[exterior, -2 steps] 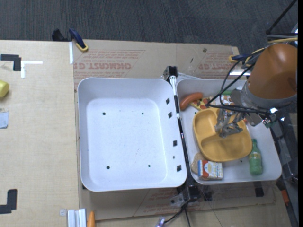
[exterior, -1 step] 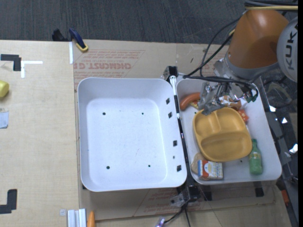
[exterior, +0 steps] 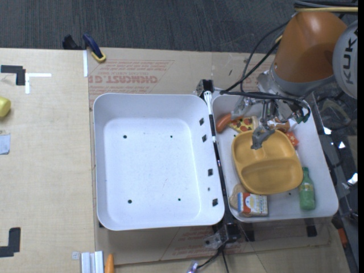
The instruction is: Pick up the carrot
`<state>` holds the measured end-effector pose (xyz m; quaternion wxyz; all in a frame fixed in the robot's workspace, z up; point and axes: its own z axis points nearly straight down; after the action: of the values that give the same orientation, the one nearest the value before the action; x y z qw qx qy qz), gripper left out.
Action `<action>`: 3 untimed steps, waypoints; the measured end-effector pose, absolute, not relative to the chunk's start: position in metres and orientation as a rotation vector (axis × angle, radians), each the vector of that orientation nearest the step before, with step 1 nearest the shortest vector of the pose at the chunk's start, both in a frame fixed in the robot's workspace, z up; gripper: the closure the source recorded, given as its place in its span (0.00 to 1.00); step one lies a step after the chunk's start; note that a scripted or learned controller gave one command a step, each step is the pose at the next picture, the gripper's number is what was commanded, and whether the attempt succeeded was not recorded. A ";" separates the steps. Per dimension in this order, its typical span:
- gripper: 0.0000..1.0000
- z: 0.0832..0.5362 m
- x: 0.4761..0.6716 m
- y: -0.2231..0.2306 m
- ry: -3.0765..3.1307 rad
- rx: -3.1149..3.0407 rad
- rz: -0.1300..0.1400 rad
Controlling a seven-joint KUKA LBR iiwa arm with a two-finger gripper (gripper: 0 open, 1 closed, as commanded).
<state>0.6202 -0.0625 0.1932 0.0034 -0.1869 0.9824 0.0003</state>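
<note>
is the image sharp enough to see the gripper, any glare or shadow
Camera view: soft, evenly lit; mild glare on the orange band; the gripper over the yellow bowl is small and blurry; the arm shades the right bin.

- Our arm (exterior: 310, 47) reaches in from the right of the view, its orange band turned up toward the camera.
- Below the band we see the grey wrist (exterior: 278, 87), wrapped in dark cables.
- Our gripper (exterior: 260, 136) hangs low under the wrist, pointing down.
- We cannot make out how its fingers stand.
</note>
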 end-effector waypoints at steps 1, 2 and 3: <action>0.00 0.104 0.614 -0.090 3.109 -0.376 0.000; 0.00 0.108 0.594 -0.095 3.083 -0.092 -0.012; 0.00 0.095 0.612 -0.091 3.131 0.004 0.000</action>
<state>0.6125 -0.0914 0.0946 0.0053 0.0014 1.0000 0.0001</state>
